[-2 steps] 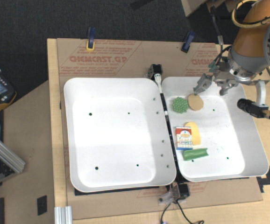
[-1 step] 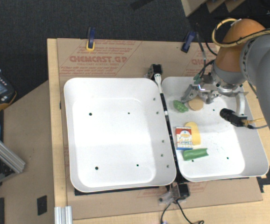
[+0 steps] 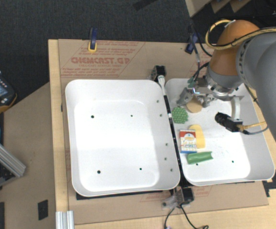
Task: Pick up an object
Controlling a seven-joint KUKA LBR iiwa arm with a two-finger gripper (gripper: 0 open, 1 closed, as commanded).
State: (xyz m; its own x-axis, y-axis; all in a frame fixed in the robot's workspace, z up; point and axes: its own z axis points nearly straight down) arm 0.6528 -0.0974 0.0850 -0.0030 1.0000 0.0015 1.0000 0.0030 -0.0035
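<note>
I have the gripper low over the far-left corner of the right bin, so I judge this the approach step; nothing lifted. Whether the tool is spread or closed, I cannot tell. A tan round piece sits right at it, the green bumpy object just beside toward the bin's left edge. Next move needs a clean descent centred on one piece, clear of the bin wall. Box lies nearer the left edge's middle

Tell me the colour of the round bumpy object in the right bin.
Green. The round bumpy object shows plainly in the camera view, near the right bin's left wall.
</note>
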